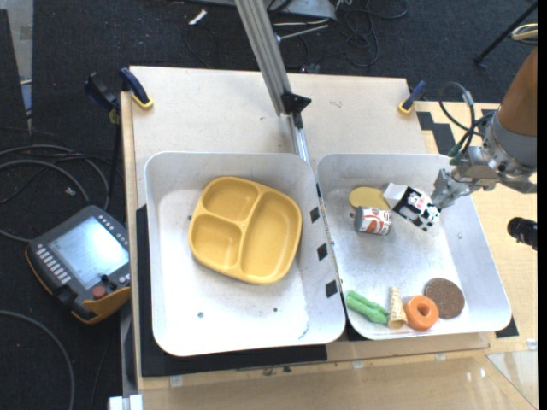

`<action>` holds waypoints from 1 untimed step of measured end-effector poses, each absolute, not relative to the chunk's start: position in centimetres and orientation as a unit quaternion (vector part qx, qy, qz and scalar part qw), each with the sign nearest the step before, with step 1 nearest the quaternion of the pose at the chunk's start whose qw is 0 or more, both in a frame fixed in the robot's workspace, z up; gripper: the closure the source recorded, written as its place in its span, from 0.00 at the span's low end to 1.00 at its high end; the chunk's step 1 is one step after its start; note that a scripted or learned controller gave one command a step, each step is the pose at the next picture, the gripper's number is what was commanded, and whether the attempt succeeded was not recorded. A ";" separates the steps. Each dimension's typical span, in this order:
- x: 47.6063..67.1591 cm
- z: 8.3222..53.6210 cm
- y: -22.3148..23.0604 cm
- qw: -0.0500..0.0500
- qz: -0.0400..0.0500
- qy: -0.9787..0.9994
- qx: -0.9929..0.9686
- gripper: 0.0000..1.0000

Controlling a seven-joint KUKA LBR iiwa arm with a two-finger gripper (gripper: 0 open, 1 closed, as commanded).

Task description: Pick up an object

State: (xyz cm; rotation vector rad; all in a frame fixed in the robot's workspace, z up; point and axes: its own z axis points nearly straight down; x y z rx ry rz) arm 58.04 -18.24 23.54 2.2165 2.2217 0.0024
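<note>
Two shallow white bins sit side by side on the pale wooden bench [359, 109]. The left bin [171, 314] holds one thing: a yellow plastic plate with three compartments [245, 229], lying flat near the bin's middle. The right bin [479, 254] holds seven things. At its far side lie one flat yellow disc [367, 198], one small red-and-white can on its side [373, 221] just beside the disc, and one white box with black patches [413, 205] to the right of both. Along the near edge lie one green bean-pod toy [366, 306], one pale cone-shaped piece [395, 308], one orange ring like a doughnut [421, 312] and one round brown cookie-like disc [444, 297], all close together.

The grey arm [513, 135] reaches in from the right, its wrist bent down toward the right bin's far side. The gripper [444, 193] is just beside the right end of the black-and-white box, possibly touching it; its tip is too small and dark to tell how it is set, or whether it has hold of anything. The can carries red markings, but no writing is legible.

One orange-edged handheld control pendant [81, 263] rests on the floor at left.
</note>
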 end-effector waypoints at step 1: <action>58.9 22.5 -13.3 -0.001 0.001 0.710 0.704 1.00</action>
